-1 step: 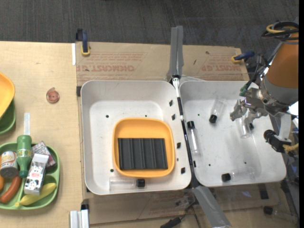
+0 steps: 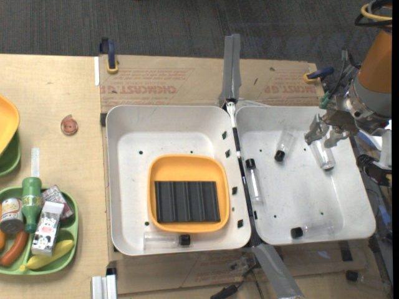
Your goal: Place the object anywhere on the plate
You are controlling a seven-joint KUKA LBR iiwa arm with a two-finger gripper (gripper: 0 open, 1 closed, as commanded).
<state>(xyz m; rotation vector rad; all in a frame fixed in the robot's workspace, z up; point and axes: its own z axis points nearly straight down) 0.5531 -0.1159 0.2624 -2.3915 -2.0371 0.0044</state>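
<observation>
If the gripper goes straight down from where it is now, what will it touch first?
Most likely the clear vial lying in the right bin, directly below the gripper. Depth is unclear from this slanted view, so it may instead meet the bin floor beside it.

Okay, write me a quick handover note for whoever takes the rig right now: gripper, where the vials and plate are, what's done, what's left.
Gripper: over the right bin's far right part, above a clear vial; finger state unclear, nothing visibly held.
Second, black-capped vial: lying in the right bin, left of the gripper.
Third vial: in the left bin, near edge, beside the plate.
Yellow plate: left bin, carrying a dark ridged block, no vial.
Done: nothing placed.
Left: grasp, carry, place on plate.
</observation>
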